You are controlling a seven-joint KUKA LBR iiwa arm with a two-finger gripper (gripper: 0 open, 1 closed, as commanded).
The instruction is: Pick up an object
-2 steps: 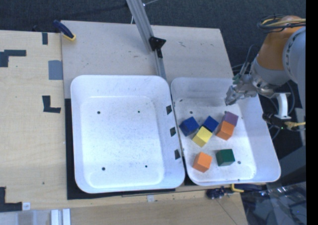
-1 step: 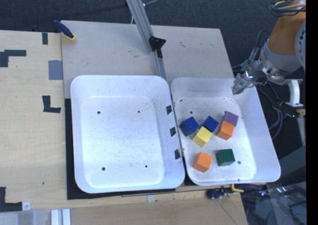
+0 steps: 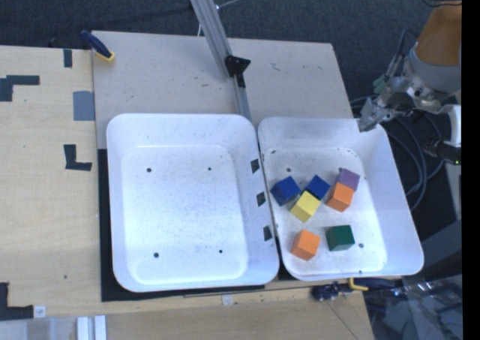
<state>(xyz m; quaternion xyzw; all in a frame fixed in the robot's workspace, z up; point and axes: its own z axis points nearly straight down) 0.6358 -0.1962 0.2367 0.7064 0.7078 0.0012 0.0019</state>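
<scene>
Bench (image 3: 172, 76) comes first in our view, a pale board bearing two shallow white bins side by side; the left bin (image 3: 124, 181) is the wider, with a few dark specks on its floor, and the right bin (image 3: 390, 203) touches it along a shared edge; a grey metal rail (image 3: 210, 19) slants down from the top of the view and ends at a black bracket just above the seam between the bins. Next we see the arm (image 3: 439, 38), entering at the upper right, its orange band above a grey wrist; the wrist leans down and leftward, so that the gripper (image 3: 371, 117) hangs at the top right corner of the right bin, just over its rim; we cannot tell how the tool is set, since it is small and blurred here, and we see no block in it. Smaller still, the blocks lie grouped on the right bin's floor, well apart from the gripper; a blue block (image 3: 285, 190) and a second blue block (image 3: 318, 186) flank a yellow block (image 3: 305, 206); a purple block (image 3: 348, 178) touches an orange block (image 3: 340, 197) below it; nearer the front edge sit another orange block (image 3: 304, 244) and a green block (image 3: 340, 238).
</scene>
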